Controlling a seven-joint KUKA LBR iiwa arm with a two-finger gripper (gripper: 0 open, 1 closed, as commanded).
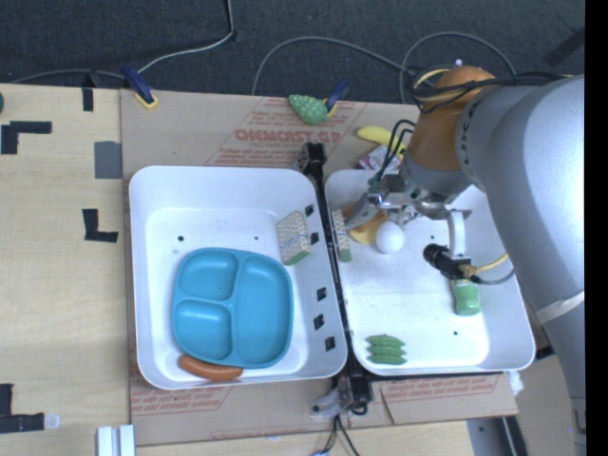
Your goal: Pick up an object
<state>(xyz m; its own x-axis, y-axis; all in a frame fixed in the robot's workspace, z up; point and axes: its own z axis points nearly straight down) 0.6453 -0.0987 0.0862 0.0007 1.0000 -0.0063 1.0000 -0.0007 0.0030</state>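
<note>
You saw the grey arm reach in from the right, its gripper (388, 218) low over the far-left part of the right bin (418, 321), right by a white ball (389, 239) & a yellowish item; jaw state can't be told. Nearer sat a green pod (386, 349) & a green block (465, 298). The left bin (152, 255) held a blue tray (232, 306), an orange sausage (209, 369) & a box (294, 235)

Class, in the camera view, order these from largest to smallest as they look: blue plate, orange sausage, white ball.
1. Blue plate
2. Orange sausage
3. White ball
</note>
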